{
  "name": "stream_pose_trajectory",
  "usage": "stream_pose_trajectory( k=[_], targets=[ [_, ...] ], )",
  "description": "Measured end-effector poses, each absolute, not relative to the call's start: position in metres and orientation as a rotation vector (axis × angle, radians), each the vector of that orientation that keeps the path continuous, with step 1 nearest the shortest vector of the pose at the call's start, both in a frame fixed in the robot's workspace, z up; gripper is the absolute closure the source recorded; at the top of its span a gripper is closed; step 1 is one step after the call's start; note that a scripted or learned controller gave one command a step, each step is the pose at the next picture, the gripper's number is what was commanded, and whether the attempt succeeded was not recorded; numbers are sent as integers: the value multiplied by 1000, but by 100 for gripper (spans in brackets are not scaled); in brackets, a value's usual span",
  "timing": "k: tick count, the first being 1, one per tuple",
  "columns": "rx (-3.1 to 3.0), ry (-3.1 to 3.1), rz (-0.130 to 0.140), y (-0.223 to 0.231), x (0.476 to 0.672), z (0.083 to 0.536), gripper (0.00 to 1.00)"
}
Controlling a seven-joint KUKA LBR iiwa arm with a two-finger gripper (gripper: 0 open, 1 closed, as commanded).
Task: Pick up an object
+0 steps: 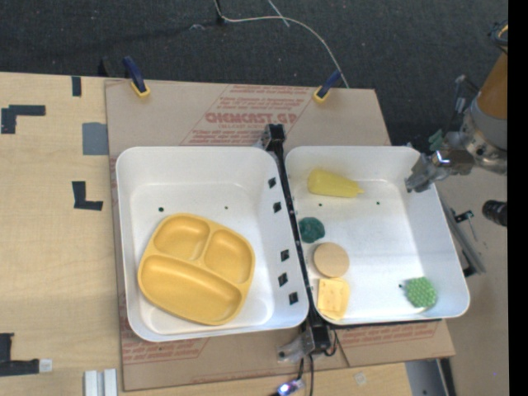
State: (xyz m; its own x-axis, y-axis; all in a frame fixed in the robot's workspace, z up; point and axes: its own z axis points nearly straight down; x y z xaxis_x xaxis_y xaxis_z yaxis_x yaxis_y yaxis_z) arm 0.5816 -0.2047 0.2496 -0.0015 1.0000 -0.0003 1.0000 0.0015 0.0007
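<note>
The right bin (429, 221) holds a yellow wedge-shaped piece (333, 185) near its far side. A dark green round object (311, 229), a tan disc (332, 260) and a pale yellow square piece (333, 297) lie along its left wall. A light green bumpy ball (421, 291) sits in its near right corner. My gripper (422, 176) hangs at the bin's far right rim, apart from all of these objects.
The left bin (136, 180) holds a yellow divided plate (196, 266). A black divider (285, 213) runs between the bins. Two blue-and-yellow clamps (136, 78) (327, 85) pin the cardboard sheet at the back. A cable lies on the dark floor behind.
</note>
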Motion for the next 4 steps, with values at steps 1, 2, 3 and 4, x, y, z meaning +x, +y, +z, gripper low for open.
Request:
stream_pose_trajectory(
  k=[1, 2, 3, 4],
  targets=[
    [2218, 2228, -1, -160, 571, 245, 100],
    [2215, 2230, 1, -101, 574, 247, 100],
    [2218, 2230, -3, -51, 567, 232, 100],
    [2217, 2230, -3, -4, 561, 222, 100]
  ],
)
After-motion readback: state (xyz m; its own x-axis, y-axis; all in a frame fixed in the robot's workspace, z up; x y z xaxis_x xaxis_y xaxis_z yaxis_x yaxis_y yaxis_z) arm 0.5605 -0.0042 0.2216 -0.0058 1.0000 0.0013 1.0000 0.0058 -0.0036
